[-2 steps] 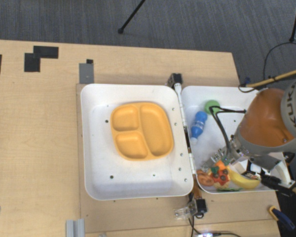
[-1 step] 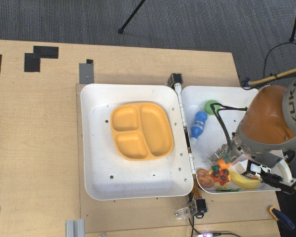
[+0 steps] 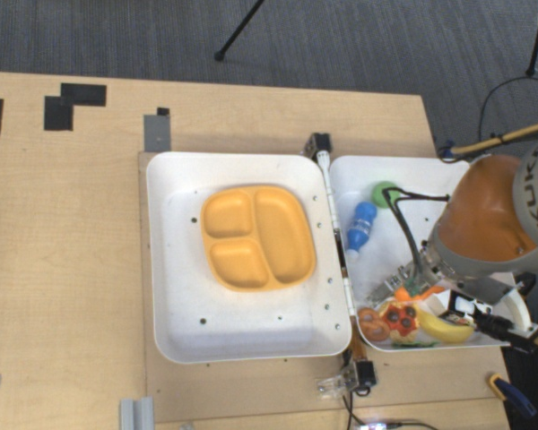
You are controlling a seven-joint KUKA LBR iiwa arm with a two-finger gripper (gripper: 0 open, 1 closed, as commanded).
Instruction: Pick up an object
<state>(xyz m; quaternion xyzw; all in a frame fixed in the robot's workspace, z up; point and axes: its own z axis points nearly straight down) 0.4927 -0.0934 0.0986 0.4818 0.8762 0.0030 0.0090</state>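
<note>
**Arm over the right bin's near corner**

Reaching in over the shallow white right bin point(image 3: 359, 173), the grey arm with its orange band point(image 3: 484, 209) covered much of that bin's area. The two-finger gripper point(image 3: 411, 283) sat low over the corner of this bin nearest the camera, among a cluster of small objects; whether it was open or closed could not be told, and no object was visibly gripped.

Within the right bin, a yellow plastic banana point(image 3: 446, 329) lay along the near wall, just beside the gripper. Next to it, toward the bin's dividing wall, rested a round clear container of red and orange pieces point(image 3: 383, 322). Farther from the camera, close to the dividing wall, a blue plastic bottle point(image 3: 360, 226) lay on its side, well apart from the gripper. A green round object point(image 3: 383, 192) sat beyond the bottle, partly hidden by a black cable.

On the other side of the right bin's dividing wall, the shallow white left bin point(image 3: 175, 267) held a yellow-orange three-compartment plastic tray point(image 3: 258, 236) near its centre.
</note>
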